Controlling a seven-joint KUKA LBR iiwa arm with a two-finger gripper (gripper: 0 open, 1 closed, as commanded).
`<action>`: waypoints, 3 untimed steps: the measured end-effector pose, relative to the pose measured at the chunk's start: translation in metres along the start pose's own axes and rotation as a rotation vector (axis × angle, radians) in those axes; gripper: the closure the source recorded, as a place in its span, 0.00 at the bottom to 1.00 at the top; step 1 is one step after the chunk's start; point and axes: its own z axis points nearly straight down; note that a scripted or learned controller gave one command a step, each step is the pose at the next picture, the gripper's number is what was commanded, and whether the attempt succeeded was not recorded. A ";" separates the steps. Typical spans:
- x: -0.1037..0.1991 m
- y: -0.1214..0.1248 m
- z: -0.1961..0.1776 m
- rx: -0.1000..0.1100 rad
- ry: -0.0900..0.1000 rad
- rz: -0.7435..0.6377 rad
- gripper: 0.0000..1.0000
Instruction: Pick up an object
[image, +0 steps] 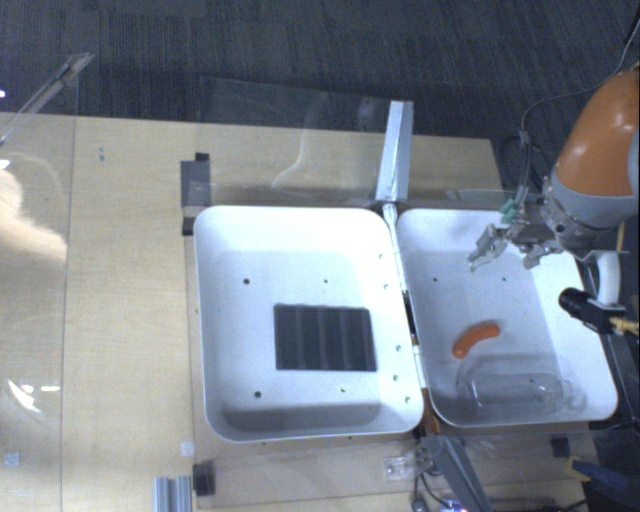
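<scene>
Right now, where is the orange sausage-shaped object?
The orange sausage-shaped object lies in the right bin, near its middle, just above a clear plastic bottle and well below the tool.

Robotics lab: wooden bench (120, 300) with 2 white bins (230, 300), clear shielding panel (40, 250), loose cables (440, 480), dark carpet (300, 50).

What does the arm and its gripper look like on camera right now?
The arm has a rounded orange band above a grey wrist section. The gripper is a small grey metal assembly with thin prong-like parts and a teal spot near its top. Thin dark cables loop around the wrist.
</scene>
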 end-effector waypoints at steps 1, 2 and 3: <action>-0.007 -0.019 0.036 0.000 0.000 0.056 0.00; 0.006 -0.036 0.123 -0.012 -0.001 -0.019 0.00; 0.021 -0.095 0.123 -0.015 -0.002 -0.003 0.00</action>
